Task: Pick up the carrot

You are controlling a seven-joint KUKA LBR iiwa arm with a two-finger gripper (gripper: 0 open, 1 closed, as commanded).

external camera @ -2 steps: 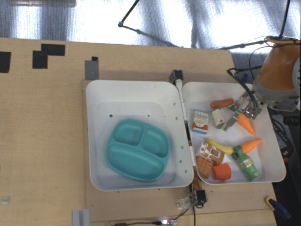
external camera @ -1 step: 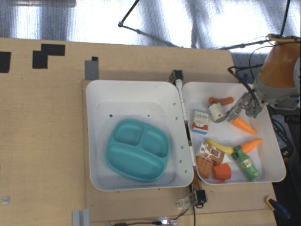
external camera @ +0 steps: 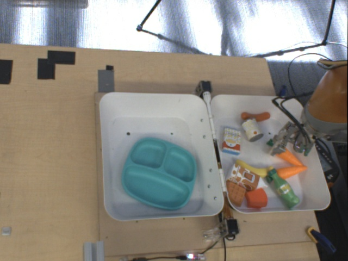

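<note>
The carrot (external camera: 292, 171) lies in the right bin (external camera: 321, 200) near its right wall, orange with a green stub toward the left. A second orange wedge-like piece (external camera: 290, 157) lies just above it. My gripper (external camera: 289, 145) hangs over the right side of this bin, directly above that upper orange piece and slightly above the carrot. Its fingers (external camera: 276, 141) stand apart, open, with nothing between them. The grey wrist with its orange band enters from the right edge.
The right bin also holds a green bottle (external camera: 284, 189), a banana (external camera: 251, 169), a waffle box (external camera: 241, 181), an orange-red block (external camera: 256, 198), a small carton (external camera: 231, 140), a can (external camera: 251, 129) and a sausage (external camera: 255, 115). A teal divided plate (external camera: 159, 173) lies in the left bin (external camera: 114, 118).
</note>
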